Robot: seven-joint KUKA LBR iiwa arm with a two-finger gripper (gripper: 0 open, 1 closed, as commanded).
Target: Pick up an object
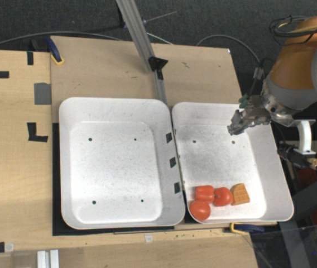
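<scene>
Far left: light wooden table (13,166) w/ black tape marks, nothing of the task there.

Next: left shallow white plastic bin (114,108), speckled floor, a few small dark holes. No pickable obj seen in it.

Between bins: slanted grey metal pole (139,29) w/ black clamp, running down to the seam. Not part of the job.

Right shallow white plastic bin (259,149): all candidates sit along the near wall, bunched together. Round red tomato-like piece (200,210) at the near-left corner, against the rim. Just behind it a red blocky pepper-like piece (205,192), touching or nearly touching a second red rounded piece (222,196). Rightmost of the group: small orange-tan ridged block (240,194), waffle or cracker look, touching the red piece beside it.

Far right: dark two-finger tool (238,126) on the grey arm w/ orange band, over the far-right part of the right bin, well apart from the cluster. Tips point down-left twd the bin floor; too small and dark to tell whether spread or closed. Nothing seen between them.

Progress, as judged: pick not done, approx at the start. All four objs resting in the bin, none lifted. Left to do: travel twd the near wall, line up over one piece, descend, close, lift. Tight grouping and nearness to the wall likely make a clean grasp harder; orange block at the cluster's end prob easiest to reach.
</scene>
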